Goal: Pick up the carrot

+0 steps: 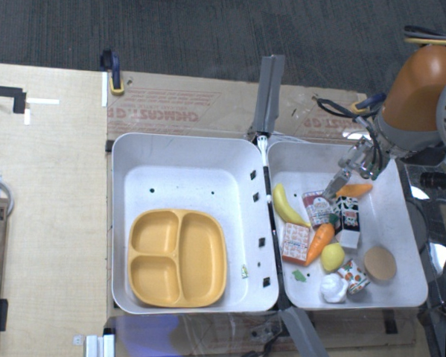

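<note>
An orange carrot [319, 243] with a green top lies tilted in the middle of the right bin [407, 221], between a red-and-white packet [296, 243] and a yellow lemon [333, 257]. A second, smaller orange piece [355, 190] lies further back, just right of my gripper. The gripper [336, 187] hangs low over the back of the right bin, above a small printed carton [318, 209]. It is clearly apart from the carrot, up and to the right of it. I see nothing held in it.
The right bin also holds a banana [286, 205], a black-and-white milk carton [348, 217], a tan round lid [379, 263], a small can [354, 278] and a white lump [333, 290]. The left bin [134, 162] holds a yellow divided plate [178, 257].
</note>
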`<state>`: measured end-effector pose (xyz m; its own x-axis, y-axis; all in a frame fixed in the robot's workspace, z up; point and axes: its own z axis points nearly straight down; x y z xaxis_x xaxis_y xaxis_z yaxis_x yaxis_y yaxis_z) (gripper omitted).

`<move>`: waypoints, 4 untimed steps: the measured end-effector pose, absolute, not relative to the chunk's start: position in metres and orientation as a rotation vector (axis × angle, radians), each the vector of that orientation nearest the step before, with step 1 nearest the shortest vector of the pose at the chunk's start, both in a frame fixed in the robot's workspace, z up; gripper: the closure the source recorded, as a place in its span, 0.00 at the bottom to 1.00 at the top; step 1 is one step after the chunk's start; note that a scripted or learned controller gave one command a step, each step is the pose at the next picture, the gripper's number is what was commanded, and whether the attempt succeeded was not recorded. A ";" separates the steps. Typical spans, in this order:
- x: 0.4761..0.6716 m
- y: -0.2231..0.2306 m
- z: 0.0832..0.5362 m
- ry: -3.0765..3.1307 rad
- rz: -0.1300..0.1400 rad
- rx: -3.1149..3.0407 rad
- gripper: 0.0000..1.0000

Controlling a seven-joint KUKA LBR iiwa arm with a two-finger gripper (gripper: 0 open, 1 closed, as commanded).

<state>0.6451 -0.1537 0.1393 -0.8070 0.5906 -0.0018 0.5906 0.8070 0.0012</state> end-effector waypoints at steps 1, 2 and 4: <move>0.648 -0.180 0.236 3.060 0.000 0.685 0.00; 0.631 -0.112 0.151 3.065 0.001 0.687 0.00; 0.539 -0.072 0.192 2.955 0.000 1.063 0.00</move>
<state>0.5391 -0.0718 0.1917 -0.7711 0.6367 -0.0009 0.6367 0.7711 0.0004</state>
